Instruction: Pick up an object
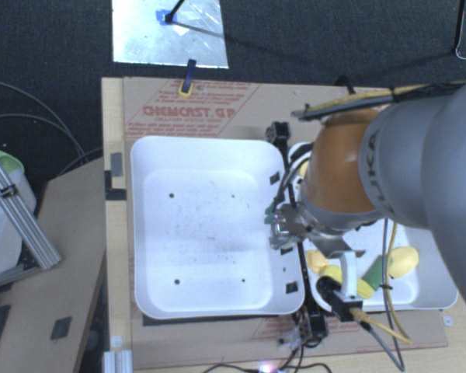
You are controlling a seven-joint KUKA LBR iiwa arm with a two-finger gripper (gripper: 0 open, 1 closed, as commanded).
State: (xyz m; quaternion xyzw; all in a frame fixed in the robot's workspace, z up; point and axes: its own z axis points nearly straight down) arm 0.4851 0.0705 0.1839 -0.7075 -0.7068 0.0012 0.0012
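Mostly hidden beneath the wrist [338, 173], the end effector [286, 230] hangs at the right bin's [433, 294] nine o'clock rim; released or clenched, I cannot tell.

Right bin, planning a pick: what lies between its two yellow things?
In the camera view, a green thing lies between the long yellow thing and the rounder yellow thing.

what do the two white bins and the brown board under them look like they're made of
Left bin and right bin: likely moulded plastic, smooth with a slight sheen, rounded corners. Board: probably cardboard, matte brown with red printed lettering.
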